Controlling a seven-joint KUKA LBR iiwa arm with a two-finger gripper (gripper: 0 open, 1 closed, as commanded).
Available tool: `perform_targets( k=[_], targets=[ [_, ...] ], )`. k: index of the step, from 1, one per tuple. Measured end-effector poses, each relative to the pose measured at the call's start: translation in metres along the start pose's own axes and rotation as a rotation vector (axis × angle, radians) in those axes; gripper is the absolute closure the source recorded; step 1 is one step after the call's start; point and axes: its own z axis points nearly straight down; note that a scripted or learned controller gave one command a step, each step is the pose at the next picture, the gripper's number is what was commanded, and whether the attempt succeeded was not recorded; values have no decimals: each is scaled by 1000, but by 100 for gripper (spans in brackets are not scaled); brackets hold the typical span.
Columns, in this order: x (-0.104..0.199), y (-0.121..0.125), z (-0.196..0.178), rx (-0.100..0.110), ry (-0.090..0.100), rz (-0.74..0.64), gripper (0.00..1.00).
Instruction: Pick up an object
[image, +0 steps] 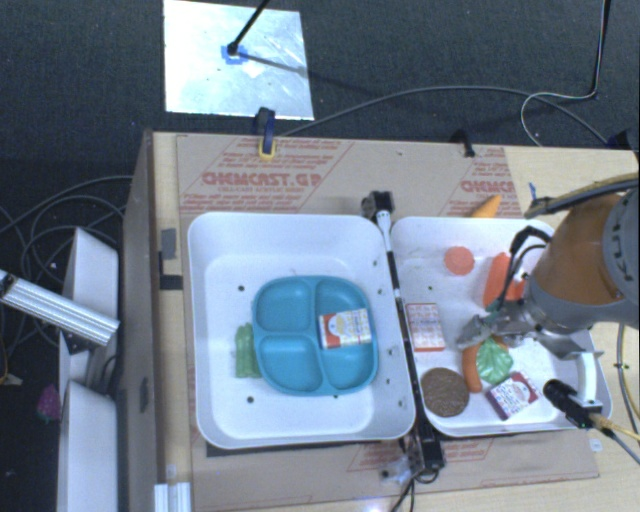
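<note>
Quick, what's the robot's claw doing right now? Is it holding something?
Gripper: low in the right bin, just above the green object. Whether it is open, shut or holding anything cannot be told from this view.

The arm (590, 265) is a thick, rounded body with an orange band, broad and smooth, above a grey wrist section. A black cable (520, 255) loops out from the band's left side and curves down along it. Below the grey wrist sits a paler grey collar, and from there a small metallic gripper (487, 328) narrows to dull grey jaws. The surfaces look plain, with no readable markings at this size.
</note>
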Motion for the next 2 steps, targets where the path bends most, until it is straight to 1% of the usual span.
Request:
perform_targets(
  k=[1, 2],
  targets=[
    [0, 1, -11, -3, 0, 0, 100],
    [81, 35, -101, -4, 1, -4, 100]
  ],
)
